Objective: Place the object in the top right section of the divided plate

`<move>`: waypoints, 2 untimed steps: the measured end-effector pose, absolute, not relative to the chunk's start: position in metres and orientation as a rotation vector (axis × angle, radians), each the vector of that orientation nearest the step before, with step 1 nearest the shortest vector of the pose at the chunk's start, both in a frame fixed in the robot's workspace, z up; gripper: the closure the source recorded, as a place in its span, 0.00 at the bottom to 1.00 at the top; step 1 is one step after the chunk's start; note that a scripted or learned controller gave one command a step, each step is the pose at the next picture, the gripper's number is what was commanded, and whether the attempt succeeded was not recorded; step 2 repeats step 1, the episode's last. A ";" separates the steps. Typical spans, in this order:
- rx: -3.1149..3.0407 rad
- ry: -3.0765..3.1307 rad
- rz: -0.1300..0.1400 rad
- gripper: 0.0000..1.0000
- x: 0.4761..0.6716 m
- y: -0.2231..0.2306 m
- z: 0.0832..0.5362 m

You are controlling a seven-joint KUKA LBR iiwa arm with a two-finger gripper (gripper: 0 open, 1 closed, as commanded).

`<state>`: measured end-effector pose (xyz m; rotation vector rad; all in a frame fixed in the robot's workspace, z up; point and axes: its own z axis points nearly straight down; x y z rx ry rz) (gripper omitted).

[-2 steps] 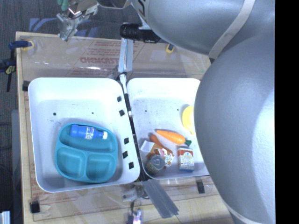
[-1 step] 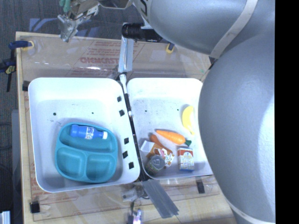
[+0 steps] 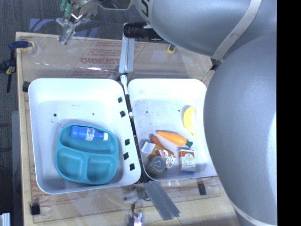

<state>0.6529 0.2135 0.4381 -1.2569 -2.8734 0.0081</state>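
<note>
A blue divided plate (image 3: 88, 168) sits in the left bin (image 3: 42, 107), near its front. A small blue bottle with a white cap (image 3: 89, 134) lies on its side in the plate's wide far section, cap pointing right. The plate's two near sections hold nothing. My gripper (image 3: 67, 26) hangs high above the bench beyond the left bin's far left corner, well away from the plate and the bottle. I see nothing in it.
The right bin (image 3: 164, 93) holds a yellow banana (image 3: 188, 119), an orange carrot (image 3: 172, 137), a small red carton (image 3: 187, 160), a dark can (image 3: 156, 165) and a wrapped snack (image 3: 164, 153). The arm's grey body (image 3: 225, 55) covers the right side.
</note>
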 end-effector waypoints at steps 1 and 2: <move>-1.015 -2.966 0.009 1.00 0.650 0.212 0.438; -1.015 -2.966 0.009 1.00 0.650 0.212 0.438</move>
